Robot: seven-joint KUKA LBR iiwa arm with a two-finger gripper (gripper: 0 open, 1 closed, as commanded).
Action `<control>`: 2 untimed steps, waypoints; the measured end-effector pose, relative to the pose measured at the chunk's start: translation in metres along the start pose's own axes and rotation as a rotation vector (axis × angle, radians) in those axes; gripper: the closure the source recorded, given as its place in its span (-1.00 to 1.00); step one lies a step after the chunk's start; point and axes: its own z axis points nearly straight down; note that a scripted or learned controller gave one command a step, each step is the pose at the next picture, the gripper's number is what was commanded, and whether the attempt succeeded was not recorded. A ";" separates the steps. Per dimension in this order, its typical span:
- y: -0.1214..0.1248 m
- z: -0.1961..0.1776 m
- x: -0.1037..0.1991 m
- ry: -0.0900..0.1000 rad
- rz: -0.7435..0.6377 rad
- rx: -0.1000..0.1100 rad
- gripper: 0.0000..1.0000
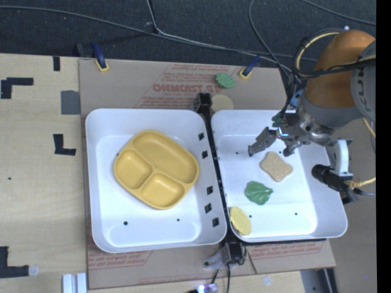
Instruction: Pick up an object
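The spread claw (274,143) hung just above a tan bread-like slab (276,166) in the right bin (330,224), beside a green leaf (258,193); the left bin (101,163) held a yellow divided tray (156,169).

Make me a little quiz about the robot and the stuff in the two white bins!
1. True or false: the yellow divided tray lies in the left bin.
2. Which item lies closest below the end effector? A) green leaf B) tan bread slice C) yellow piece
3. Fill in: the arm's band above the wrist is ____.

Key: 1 true; 2 B; 3 orange.
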 end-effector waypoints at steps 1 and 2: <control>0.003 -0.007 0.000 -0.001 -0.003 -0.013 -1.00; 0.007 0.047 0.010 -0.001 -0.003 -0.009 -1.00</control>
